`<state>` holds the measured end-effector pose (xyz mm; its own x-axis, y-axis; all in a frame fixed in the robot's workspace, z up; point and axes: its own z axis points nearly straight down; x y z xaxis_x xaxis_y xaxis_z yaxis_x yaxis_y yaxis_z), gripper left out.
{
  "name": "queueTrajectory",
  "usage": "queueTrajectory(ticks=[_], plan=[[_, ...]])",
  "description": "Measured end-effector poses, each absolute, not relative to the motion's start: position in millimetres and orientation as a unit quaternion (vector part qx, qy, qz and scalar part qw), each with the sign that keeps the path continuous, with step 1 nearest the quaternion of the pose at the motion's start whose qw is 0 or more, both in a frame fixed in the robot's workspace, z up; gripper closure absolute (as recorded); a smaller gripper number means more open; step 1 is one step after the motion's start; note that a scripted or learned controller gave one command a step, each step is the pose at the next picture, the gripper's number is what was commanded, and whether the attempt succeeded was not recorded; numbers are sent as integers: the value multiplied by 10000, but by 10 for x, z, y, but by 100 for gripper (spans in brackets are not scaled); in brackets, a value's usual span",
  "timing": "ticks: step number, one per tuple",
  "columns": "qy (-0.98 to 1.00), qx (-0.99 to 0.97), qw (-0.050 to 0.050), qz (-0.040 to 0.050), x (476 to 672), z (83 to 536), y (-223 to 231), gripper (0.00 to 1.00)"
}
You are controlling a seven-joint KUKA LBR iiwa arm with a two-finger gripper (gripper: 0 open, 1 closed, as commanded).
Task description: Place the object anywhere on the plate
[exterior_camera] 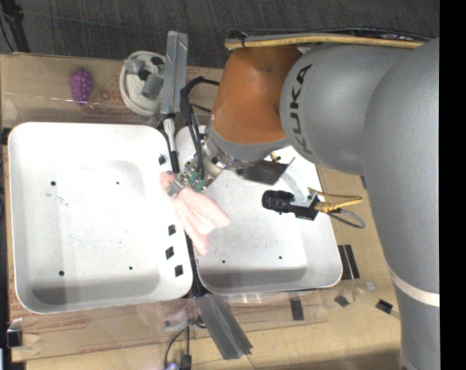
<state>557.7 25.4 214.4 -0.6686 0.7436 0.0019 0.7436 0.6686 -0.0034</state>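
Spotted pink soft item (200, 213) at left edge of right bin (256, 245), one end over the rim twd left bin (86, 206). Noted tool (192, 178) right at item's far end, touching or just above; couldn't tell which, nor whether wide, narrow or gripping. Saw purple lump (81, 85) on tabletop (32, 75) nr far-left corner, w/ white coil (134, 92) beside it.

The bins (86, 206) were smooth white plastic with a faint sheen. The pink object (198, 213) looked soft and matt, like cloth or foam. The arm (356, 99) had a glossy grey shell and a smooth orange band (252, 91). The bench (32, 75) was matt brown board.
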Motion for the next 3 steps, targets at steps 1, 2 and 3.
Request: queueTrajectory(ticks=[1,2,3], plan=[[-9767,-2145,17,10,5436,2268,730,100],[-9999,-142,-5,1,5458,2253,1289,100],[-10000,52,2,5,5330,2298,1792,100]])
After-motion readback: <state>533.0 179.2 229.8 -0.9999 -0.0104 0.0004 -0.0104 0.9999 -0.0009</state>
